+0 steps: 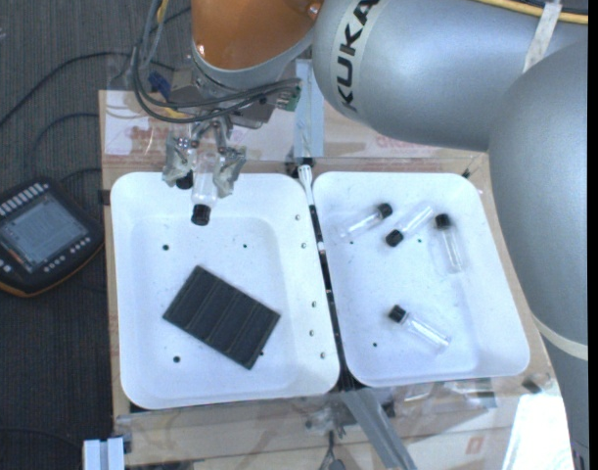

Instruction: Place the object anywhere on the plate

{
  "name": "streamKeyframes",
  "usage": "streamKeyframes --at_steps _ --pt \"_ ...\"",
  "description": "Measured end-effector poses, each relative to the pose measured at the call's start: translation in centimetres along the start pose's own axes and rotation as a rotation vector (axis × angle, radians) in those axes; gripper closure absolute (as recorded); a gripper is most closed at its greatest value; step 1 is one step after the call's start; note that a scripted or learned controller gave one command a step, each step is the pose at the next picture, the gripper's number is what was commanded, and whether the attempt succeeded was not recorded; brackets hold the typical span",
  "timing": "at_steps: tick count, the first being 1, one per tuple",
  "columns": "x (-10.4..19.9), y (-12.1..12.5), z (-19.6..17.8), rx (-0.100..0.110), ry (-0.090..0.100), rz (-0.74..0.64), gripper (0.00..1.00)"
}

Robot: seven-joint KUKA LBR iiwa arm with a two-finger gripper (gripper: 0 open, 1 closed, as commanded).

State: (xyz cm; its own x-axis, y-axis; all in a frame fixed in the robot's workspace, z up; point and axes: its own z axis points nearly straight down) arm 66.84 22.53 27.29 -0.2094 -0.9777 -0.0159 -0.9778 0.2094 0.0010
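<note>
A vial (203, 204) hangs cap-down between the fingers of the gripper (203, 172), clamped, above the far edge of the left bin (132, 262). The plate (221, 317) lies nearer, well apart. Released here, the vial would miss it.

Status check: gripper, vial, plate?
Gripper over left bin's far edge, vial between its fingers. Dark plate below in same bin. Path looks clear.
</note>
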Motion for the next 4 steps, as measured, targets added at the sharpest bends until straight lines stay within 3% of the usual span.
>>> streamKeyframes --at_steps 1,2,3,4 --pt "0.1 0.0 -0.6 -0.003 0.009 -0.467 1.0" --pt "-0.9 0.3 3.0 -0.011 0.008 -1.07 1.0" --pt "-0.8 1.2 -6.6 -0.01 0.005 -1.579 1.0" --pt "-0.9 1.3 -7.4 -0.012 -0.006 -1.576 1.0"
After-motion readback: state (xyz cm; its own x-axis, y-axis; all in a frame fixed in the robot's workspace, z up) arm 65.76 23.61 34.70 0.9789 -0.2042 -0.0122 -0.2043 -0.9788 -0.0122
